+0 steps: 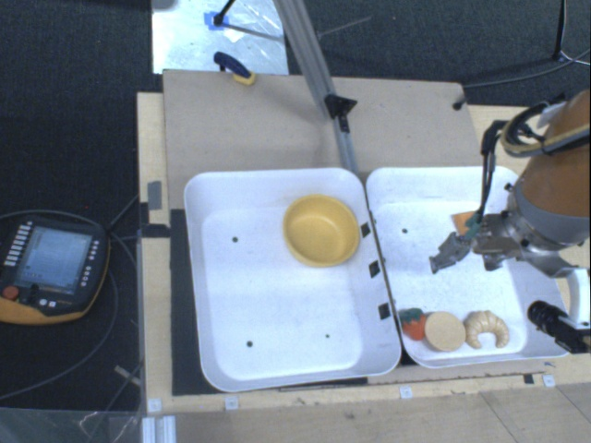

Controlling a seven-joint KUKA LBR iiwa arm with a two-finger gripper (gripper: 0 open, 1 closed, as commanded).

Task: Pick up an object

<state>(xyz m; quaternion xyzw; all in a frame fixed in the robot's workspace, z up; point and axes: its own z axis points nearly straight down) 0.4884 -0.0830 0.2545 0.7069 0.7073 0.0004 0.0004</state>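
Croissant (487, 329) below gripper (446, 256); orange object (464, 221) half hidden behind it.

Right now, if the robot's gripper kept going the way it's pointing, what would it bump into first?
Probably the bare white floor of the right bin. The gripper points left and downward, with nothing lying ahead, though depth is unclear.

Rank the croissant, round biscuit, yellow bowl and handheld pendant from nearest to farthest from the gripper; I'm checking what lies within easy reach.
From the gripper, in the right bin:
1. Croissant and round biscuit, at that bin's near edge; too close to call.
2. Yellow bowl, in the left bin, toward its far right corner.
3. Pendant, on the floor at far left.
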